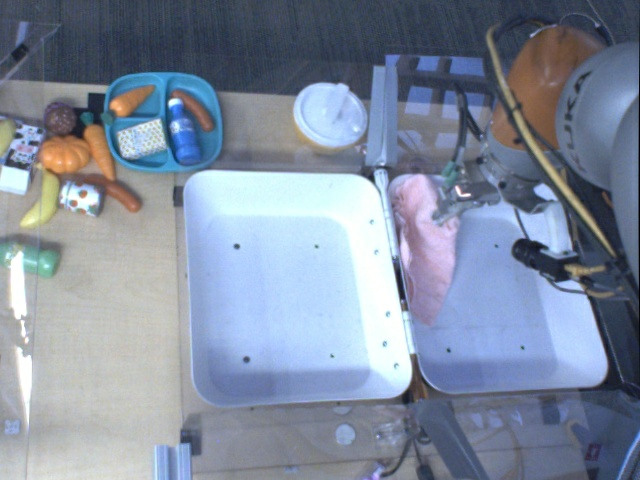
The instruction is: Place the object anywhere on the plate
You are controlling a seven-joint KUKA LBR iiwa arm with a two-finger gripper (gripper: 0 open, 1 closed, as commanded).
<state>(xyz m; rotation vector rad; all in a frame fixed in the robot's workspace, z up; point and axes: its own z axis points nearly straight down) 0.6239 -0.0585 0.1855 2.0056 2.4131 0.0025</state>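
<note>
Over the right bin (520, 363), the pincer (447, 200) seemingly grasps the pink cloth (425, 253).

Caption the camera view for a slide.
Robot arm's gripper at a pink cloth draped along the right bin's left wall, beside the left bin.

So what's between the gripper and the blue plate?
In the camera view, the left bin, with the white lid above it, separates the gripper from the plate.

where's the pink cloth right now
The pink cloth lies in the right bin, along its left wall by the divide from the left bin, with the end effector at its upper end.
</note>
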